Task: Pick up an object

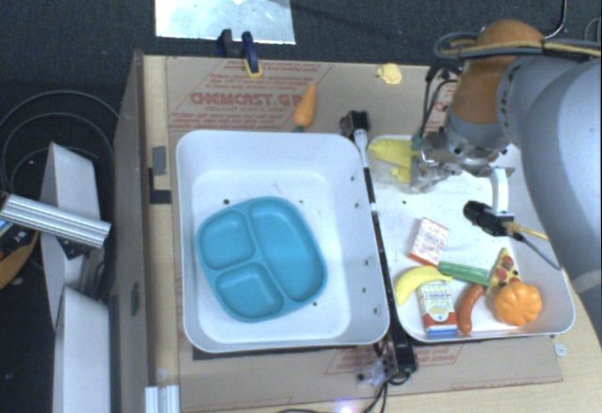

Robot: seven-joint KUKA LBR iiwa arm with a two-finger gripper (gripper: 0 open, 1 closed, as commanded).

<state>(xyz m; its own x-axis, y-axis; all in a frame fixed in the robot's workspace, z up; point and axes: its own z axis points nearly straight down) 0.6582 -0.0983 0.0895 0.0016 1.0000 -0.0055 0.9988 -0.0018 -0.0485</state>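
camera view: pincer (425, 174) low beside yellow corn (390, 153) in right bin (557, 319).

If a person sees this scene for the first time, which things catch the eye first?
The blue plastic tray with three compartments stands out, lying alone in the left white bin. Next, the bright toy foods crowd the right white bin's near corner, among them an orange pumpkin. The grey arm's gripper reaches down beside a yellow corn cob.

I saw my gripper (425, 168) low in the far corner of the right bin (564, 308), touching the yellow corn (390, 152). Toys were packed close below it: a red box (430, 240), banana (414, 282), and orange pumpkin (517, 303). Bare floor lay between.
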